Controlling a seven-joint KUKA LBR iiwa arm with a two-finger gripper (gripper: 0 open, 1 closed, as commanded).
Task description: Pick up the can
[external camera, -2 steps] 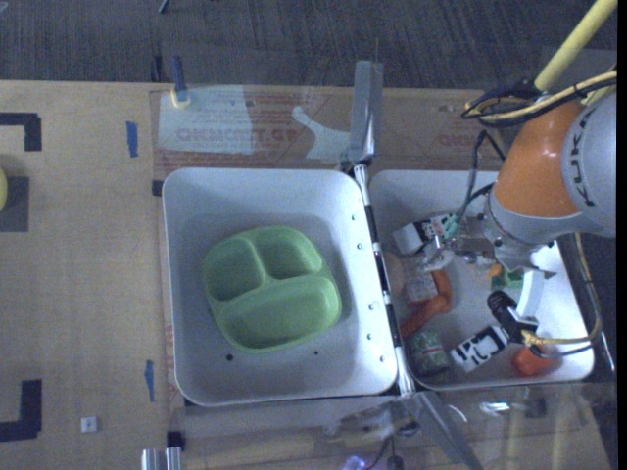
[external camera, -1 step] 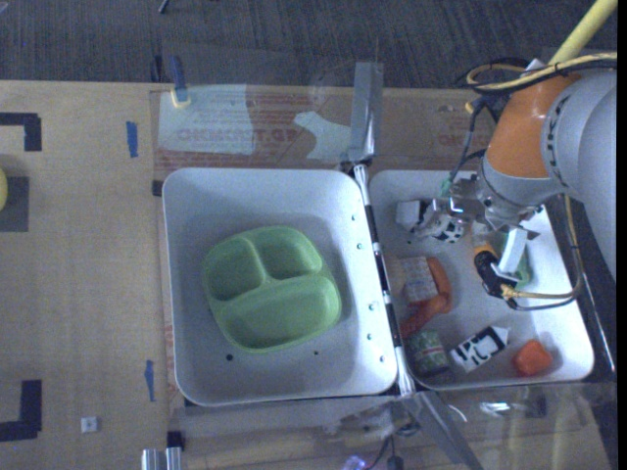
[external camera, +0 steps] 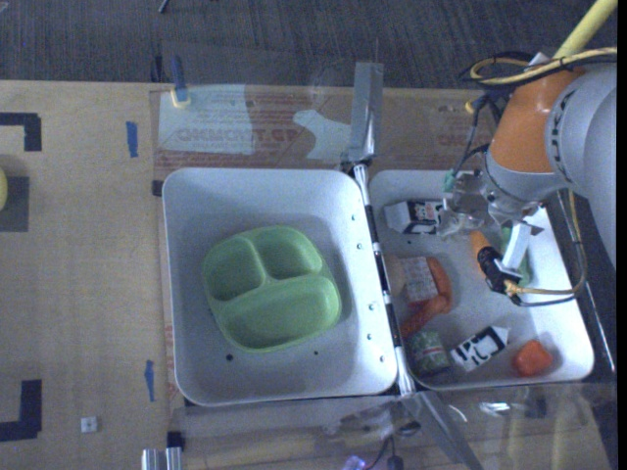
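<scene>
1. The can [external camera: 428,351] lies at the near edge of the right bin [external camera: 573,306], beside a black-and-white box [external camera: 480,347] and an orange ball [external camera: 533,357].
2. An orange packet [external camera: 427,290] lies mid-bin.
3. The gripper [external camera: 460,218] hangs farther back, by a small box [external camera: 416,215]; whether it is parted or closed I cannot tell.
4. A green divided plate [external camera: 272,287] sits in the left bin [external camera: 196,204].

The arm [external camera: 549,125] is running off the right edge and hiding its fingers and the right bin's [external camera: 578,360] far right corner.

Robot lab: taped plywood bench [external camera: 78,262], white bins [external camera: 186,204], cabling.
</scene>
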